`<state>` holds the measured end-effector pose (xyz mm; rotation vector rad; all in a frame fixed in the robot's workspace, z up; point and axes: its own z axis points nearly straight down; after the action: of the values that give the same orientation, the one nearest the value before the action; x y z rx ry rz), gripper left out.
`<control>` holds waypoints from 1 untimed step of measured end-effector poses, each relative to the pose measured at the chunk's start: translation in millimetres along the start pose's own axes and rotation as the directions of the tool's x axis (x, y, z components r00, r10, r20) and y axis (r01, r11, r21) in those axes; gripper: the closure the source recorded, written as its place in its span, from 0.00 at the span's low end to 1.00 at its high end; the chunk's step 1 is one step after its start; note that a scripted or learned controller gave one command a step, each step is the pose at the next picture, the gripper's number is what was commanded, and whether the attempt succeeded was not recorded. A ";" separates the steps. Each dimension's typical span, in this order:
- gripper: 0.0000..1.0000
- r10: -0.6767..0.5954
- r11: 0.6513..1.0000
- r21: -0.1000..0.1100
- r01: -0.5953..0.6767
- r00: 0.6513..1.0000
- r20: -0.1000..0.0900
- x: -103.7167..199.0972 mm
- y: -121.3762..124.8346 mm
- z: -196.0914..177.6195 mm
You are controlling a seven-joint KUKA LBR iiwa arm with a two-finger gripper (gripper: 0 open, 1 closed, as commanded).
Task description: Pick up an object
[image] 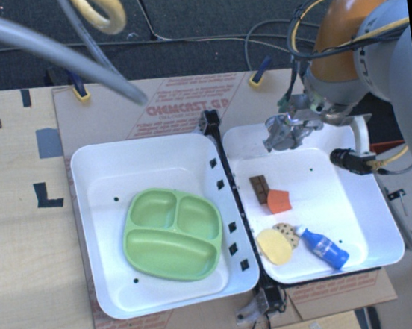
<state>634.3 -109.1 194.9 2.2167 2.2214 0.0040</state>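
Green divided plate (173,234): left bin (92,212), centre. Right bin (368,251). Cardboard sheet (183,103) under both bins, red print. Yellow clamps (80,94) at its far corners. Desk (21,244): wood, black tape marks.

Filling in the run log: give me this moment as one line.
gripper: above right bin far edge, holding nothing | in bin: brown block, orange block, cookie, blue bottle | left bin: green plate
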 end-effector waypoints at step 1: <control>1.00 0.001 1.000 -0.001 -0.001 1.000 0.001 -8.4 -2.3 -58.5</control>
<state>631.8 -117.4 253.4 2.2170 2.2188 0.0042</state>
